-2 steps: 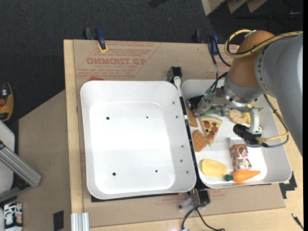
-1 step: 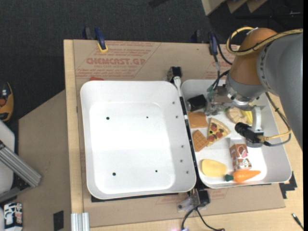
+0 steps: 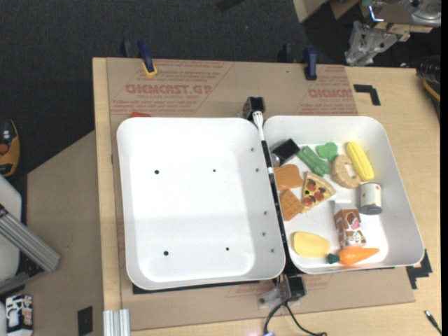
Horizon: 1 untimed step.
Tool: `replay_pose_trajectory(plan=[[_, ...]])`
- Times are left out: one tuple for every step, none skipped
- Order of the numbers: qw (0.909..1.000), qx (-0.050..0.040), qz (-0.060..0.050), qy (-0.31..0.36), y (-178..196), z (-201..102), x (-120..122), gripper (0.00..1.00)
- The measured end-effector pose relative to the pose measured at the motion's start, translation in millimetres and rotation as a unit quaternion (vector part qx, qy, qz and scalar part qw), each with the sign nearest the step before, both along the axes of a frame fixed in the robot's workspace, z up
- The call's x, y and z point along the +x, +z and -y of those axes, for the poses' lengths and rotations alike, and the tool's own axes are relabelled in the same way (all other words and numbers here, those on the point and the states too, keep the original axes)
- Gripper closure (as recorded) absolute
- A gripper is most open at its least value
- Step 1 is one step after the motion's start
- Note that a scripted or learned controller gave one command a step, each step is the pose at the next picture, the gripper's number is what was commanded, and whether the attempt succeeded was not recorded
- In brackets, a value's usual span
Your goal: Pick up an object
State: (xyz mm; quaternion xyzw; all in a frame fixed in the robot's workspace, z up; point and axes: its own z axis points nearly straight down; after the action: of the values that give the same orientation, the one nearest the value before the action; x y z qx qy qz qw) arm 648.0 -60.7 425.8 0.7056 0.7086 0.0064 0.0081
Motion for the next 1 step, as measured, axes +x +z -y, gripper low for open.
replay_pose_trajectory(plan=[[0.9998,0.0027,-0.018,0.0,-139.8,-50.1,-18.7,1.0]])
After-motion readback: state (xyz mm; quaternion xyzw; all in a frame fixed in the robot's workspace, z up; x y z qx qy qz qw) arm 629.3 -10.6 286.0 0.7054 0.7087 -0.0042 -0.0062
